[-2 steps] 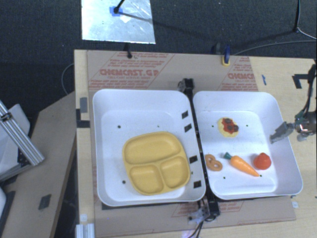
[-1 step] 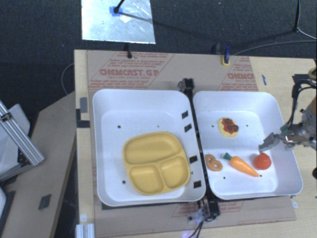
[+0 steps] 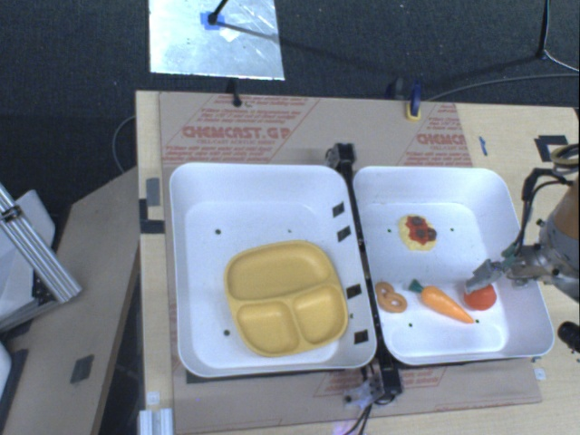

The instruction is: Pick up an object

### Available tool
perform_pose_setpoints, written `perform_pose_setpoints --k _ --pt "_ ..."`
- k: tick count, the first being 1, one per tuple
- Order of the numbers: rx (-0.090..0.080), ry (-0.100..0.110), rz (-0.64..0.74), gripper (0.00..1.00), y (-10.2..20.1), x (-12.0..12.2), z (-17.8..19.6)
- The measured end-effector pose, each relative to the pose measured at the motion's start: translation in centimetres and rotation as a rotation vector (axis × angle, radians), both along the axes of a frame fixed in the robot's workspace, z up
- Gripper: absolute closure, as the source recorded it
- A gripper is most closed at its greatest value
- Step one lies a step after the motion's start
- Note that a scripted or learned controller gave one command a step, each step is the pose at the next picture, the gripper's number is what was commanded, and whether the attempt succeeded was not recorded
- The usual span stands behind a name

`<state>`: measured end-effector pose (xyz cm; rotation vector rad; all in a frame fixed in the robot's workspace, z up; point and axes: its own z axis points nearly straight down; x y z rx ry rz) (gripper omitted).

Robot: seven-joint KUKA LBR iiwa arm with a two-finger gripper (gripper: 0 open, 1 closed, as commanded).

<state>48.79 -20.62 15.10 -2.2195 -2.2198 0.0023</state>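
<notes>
This is a robotics lab or test bench, not a home. Two shallow white plastic bins (image 3: pixel 272 184) sit side by side on a brown cardboard sheet printed with red lettering (image 3: pixel 237 132), itself laid on a plain wooden bench (image 3: pixel 100 243). Black cables (image 3: pixel 507 62) trail across dark grey carpet (image 3: pixel 72 43). A square of shiny metal foil (image 3: pixel 216 25) lies on that floor, and a silver aluminium framing bar (image 3: pixel 36 252) juts in at the left.
</notes>
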Motion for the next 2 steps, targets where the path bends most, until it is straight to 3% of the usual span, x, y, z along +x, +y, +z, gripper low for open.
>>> perform_pose_setpoints --k 1,2 --pt "0.001 0.000 0.001 0.00 0.1 0.3 -6.2" --pt "-0.002 -0.006 0.001 1.00 0.0 0.5 -4.8"
